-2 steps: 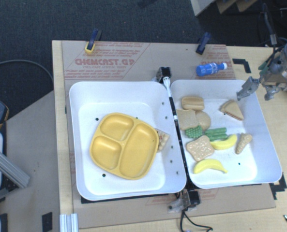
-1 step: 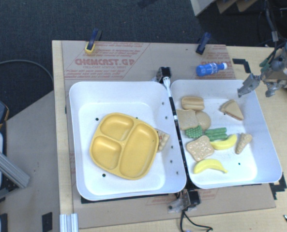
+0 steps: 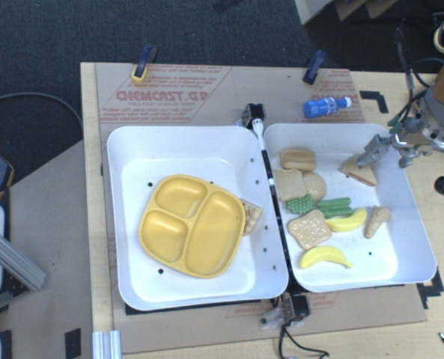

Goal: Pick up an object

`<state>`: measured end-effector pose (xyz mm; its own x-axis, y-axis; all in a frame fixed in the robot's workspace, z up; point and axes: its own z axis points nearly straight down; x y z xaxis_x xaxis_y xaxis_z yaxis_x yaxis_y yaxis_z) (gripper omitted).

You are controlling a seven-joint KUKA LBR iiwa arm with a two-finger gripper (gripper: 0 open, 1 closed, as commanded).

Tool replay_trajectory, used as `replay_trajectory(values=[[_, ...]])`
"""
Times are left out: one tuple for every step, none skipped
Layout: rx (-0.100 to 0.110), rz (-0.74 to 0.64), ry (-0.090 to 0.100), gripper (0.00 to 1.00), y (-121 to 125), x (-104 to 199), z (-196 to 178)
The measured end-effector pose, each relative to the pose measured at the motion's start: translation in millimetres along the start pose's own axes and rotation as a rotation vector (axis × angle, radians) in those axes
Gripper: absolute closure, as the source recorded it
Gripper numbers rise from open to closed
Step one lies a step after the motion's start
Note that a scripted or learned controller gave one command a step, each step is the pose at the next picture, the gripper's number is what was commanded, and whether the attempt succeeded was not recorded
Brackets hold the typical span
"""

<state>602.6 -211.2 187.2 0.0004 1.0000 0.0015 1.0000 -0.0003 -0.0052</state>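
- Gripper is at the right bin's far right corner, low over a tan wedge. Can't tell how the jaws stand; nothing visibly pinched between them.
- Wedge lies flat near the right bin's far right corner, just under and beside the gripper. Long axis runs roughly left-right; pointed end toward the left.
- Clutter in the right bin, all left of and nearer than the wedge:
  - bun at the far left, near the divider side
  - two tan slices just below the bun, overlapping
  - green waffle piece touching the slices' near edge
  - green beans mid-bin, long axis left-right
  - yellow piece right under the beans, touching them
  - cracker left of the yellow piece, tilted diamond-wise
  - banana near the front edge, curve opening toward the front, long axis left-right
  - tan stick right of the yellow piece, long axis mostly front-back, slightly tilted
- Wedge sits apart from the rest: bare bin floor between it and the slices and beans. Nothing lies on it.
- Left bin: yellow tray with three compartments, centred, rotated askew. Small tan cracker tucked at its right edge, partly under the rim.
- On the bench behind the right bin: blue bottle lying on its side, cap toward the right.
- Two clamps on the bench's far edge, one yellow-tipped and one blue.
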Motion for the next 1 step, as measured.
replay_trajectory(values=[[0.002, 0.000, 0.001, 0.00, 0.8, -1.0, 63.8]])
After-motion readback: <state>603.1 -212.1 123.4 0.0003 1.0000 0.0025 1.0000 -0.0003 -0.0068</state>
